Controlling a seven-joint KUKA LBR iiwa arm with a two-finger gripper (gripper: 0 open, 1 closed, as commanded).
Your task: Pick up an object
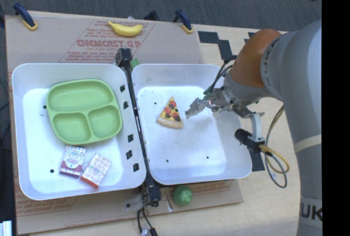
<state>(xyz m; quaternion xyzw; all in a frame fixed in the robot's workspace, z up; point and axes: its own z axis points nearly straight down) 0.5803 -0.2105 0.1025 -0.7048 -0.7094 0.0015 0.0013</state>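
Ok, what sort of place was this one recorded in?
Most likely a robot lab's test bench, not a kitchen. Two white bins sit on cardboard held by clamps; the items are toy food, like the pizza slice and banana. The gripper hovers near the slice.

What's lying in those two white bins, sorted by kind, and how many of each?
Green tray: 1
Packets: 2
Pizza slice: 1
Total: 4
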